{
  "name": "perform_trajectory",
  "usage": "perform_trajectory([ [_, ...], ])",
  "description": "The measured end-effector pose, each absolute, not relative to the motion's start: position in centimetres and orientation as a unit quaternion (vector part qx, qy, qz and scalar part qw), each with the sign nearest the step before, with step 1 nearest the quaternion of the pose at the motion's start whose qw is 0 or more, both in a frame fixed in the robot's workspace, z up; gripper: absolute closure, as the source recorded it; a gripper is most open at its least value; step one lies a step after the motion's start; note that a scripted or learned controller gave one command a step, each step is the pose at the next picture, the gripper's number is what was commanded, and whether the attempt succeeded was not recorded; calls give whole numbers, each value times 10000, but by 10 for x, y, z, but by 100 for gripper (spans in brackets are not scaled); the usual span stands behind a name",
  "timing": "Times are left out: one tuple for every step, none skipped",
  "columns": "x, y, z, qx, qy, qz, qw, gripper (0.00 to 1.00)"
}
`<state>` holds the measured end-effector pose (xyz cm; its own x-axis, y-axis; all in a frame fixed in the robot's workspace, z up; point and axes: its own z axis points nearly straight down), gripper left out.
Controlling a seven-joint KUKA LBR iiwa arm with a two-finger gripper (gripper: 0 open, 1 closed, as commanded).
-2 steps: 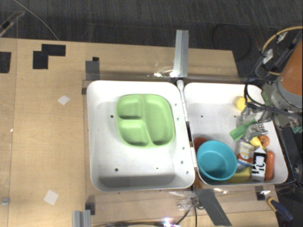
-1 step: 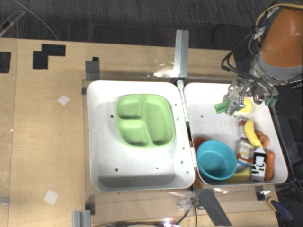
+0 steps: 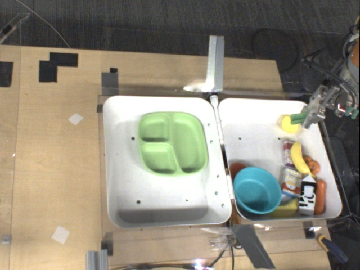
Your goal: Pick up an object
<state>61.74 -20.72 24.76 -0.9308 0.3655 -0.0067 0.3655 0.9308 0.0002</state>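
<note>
**Inspector:** You have the gripper [image 3: 311, 116] at the far right corner of the right bin [image 3: 253, 122], low over its rim. The tool reaches in from the right edge of the view. Whether its fingers are spread or pressed together I cannot tell; the tip is small and blurred against the bin wall.

**Operator:** And the object?

**Inspector:** The nearest candidate is the yellow lemon-like object [image 3: 289, 123], lying in that same far right corner. It sits just beside the gripper tip, on the tip's left in the view, and may be touching it; I cannot confirm contact. Nothing is visibly between the fingers, so you should not record a hold.

**Operator:** Which way does it lie?

**Inspector:** It is rounded, with its longer side running roughly left to right across the bin. In my judgement your coming move turns on that small leftward offset: the tool would need to shift left, over the object's middle, before closing.

**Operator:** Anything else in reach?

**Inspector:** The banana [image 3: 298, 157] lies nearer the camera along the right wall, its long axis running roughly front to back. Beyond it you have the blue bowl [image 3: 256, 190] and a cluster of small packages at the near right corner. The left bin [image 3: 121, 167] holds the green divided plate [image 3: 171, 143], well apart from the tool. There is one arm only, so nearness is not in question.
</note>
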Motion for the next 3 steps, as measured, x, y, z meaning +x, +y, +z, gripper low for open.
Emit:
perform_trajectory([
  [646, -170, 268, 2558, 9667, 6, 39, 100],
  [654, -160, 223, 2964, 9551, 5, 9, 100],
  [658, -159, 235, 2936, 9559, 4, 50, 100],
])
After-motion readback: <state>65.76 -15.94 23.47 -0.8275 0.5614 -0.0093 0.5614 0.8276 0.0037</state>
